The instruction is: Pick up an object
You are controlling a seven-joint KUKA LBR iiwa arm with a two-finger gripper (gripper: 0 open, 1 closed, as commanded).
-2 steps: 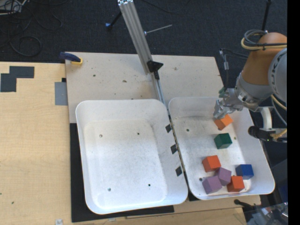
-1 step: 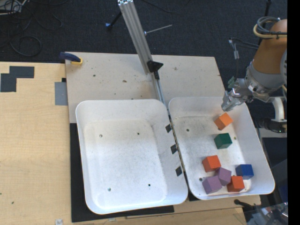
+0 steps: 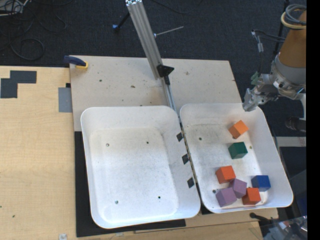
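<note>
Nearest to us, at the bottom of the camera view, we find the left bin (image 3: 95, 134) with its front rim close to the lower edge; just beside it on the right sits the right bin (image 3: 210, 116), the two touching along a seam marked by small black clips (image 3: 185, 158); both rest on the pale worktop (image 3: 120, 81).

We count seven blocks, all of them in the right bin; at its front corner a purple block (image 3: 226, 196) lies touching a second purple block (image 3: 239, 187), with a small orange-red block (image 3: 252, 196) just beside them and a blue block (image 3: 261, 182) touching that one from behind; a red-orange block (image 3: 225, 174) sits just behind the purple pair; further back we see a dark green block (image 3: 238, 149) on its own, and behind it, near the bin's far right side, an orange block (image 3: 238, 129) lying tilted.

We see the gripper (image 3: 250, 104) at the far right corner of the right bin, hanging over the rim, apart from every block and nearest the orange one; whether its fingers are apart or together we cannot tell, the tip being too small and blurred; nothing shows between them.

Behind the bins, a grey metal rail (image 3: 147, 36) rises at a slant from the worktop; a blue-and-yellow clamp (image 3: 76, 62) lies at the far left corner.
</note>
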